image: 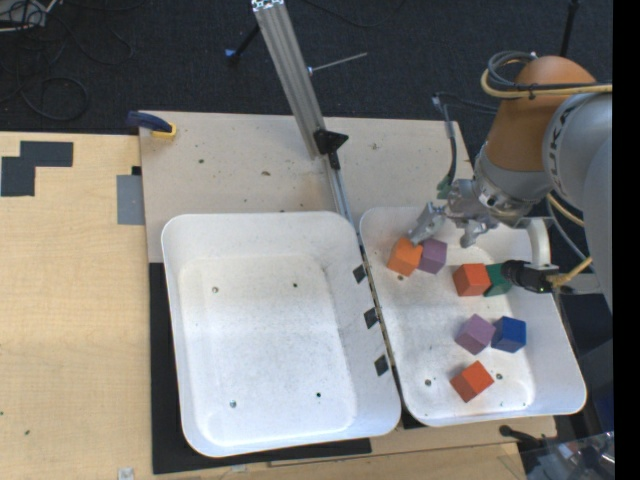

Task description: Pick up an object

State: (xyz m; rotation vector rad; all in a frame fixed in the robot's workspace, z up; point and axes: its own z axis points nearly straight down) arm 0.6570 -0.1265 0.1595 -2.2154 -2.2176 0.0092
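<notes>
We've got the end effector [452,226] spread wide just above the orange block [405,258]; purple block [433,256] touching it could jam a finger.

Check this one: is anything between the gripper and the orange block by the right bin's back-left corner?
Nothing visible. The gripper hangs just above and right of the orange block. A purple block touches its right side, crowding a finger's path rather than blocking the approach.

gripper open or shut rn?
Open: the gripper has its fingers spread, above the orange block and purple block, nothing between them.
</notes>
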